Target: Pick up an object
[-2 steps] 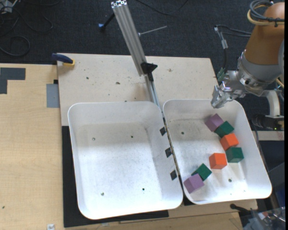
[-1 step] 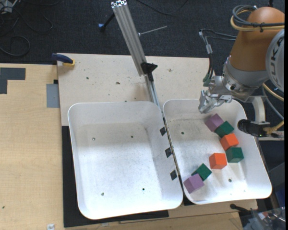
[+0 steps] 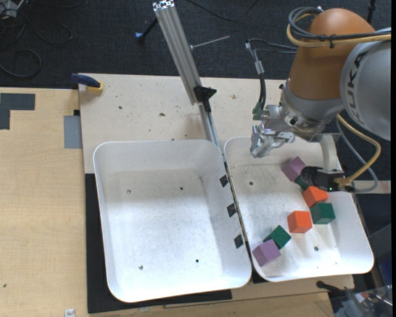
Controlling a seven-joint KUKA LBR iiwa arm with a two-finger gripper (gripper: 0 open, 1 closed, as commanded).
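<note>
A two-finger gripper is seen poised above the far left part of the right bin, with nothing visible between its fingers; whether they are parted or closed cannot be told from this angle. The candidate objects are gathered in the right and near parts of that bin: a purple block nearest the gripper, an orange block and a dark green block just beyond it, a second orange block near the middle, and a green block touching a second purple block close to the near left corner. The left bin is divided from the right one by a shared rim. No object appears to have been picked up yet. The step would probably be served best if the first purple block were chosen, since it stands a little apart from its neighbours, and if the gripper were centred over it before being lowered. The paired blocks would likely be harder to grasp cleanly, as one could be nudged by the fingers.
</note>
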